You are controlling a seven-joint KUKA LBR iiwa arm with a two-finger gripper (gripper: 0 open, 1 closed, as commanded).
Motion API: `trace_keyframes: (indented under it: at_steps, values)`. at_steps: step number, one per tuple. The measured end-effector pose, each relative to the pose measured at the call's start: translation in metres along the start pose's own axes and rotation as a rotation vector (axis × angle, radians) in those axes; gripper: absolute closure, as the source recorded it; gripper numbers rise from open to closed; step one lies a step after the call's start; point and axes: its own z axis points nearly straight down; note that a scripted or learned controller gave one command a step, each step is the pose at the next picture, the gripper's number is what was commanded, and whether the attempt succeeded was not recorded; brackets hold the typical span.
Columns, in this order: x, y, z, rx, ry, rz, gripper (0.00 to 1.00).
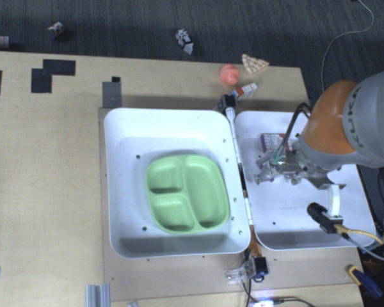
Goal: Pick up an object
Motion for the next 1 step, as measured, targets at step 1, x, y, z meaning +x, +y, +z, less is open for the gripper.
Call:
trace_keyframes:
  at_steps: [1]
  values:
    - [0.0008, 0.0014, -0.0108, -0.003, 0.000, -0.002, 1.00]
